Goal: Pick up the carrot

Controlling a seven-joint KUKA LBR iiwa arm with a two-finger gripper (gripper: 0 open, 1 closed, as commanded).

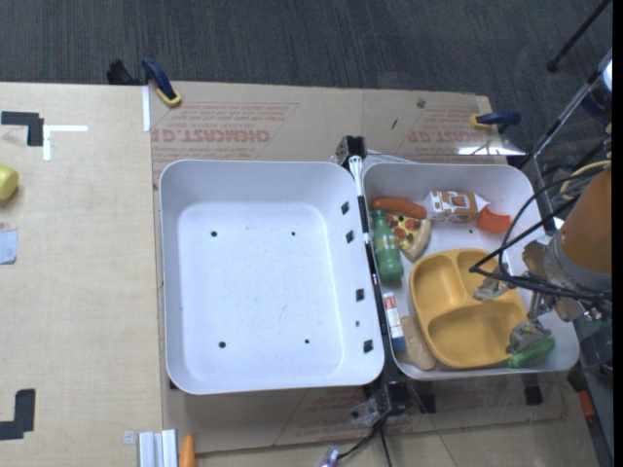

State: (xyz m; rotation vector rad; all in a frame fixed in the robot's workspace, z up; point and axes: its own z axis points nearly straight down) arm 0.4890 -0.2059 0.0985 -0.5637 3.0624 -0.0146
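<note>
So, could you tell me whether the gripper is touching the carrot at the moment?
Apart. The camera view shows the gripper low at the right bin's near right corner, while the carrot lies near the far wall, with the yellow plate between them.

Your carrot [494, 221] lies flat in the right-hand bin [438, 170].
It is a short orange wedge near the bin's far right corner, just beside a small white and orange carton [454, 205], its long axis slanting slightly across the white floor.
</note>
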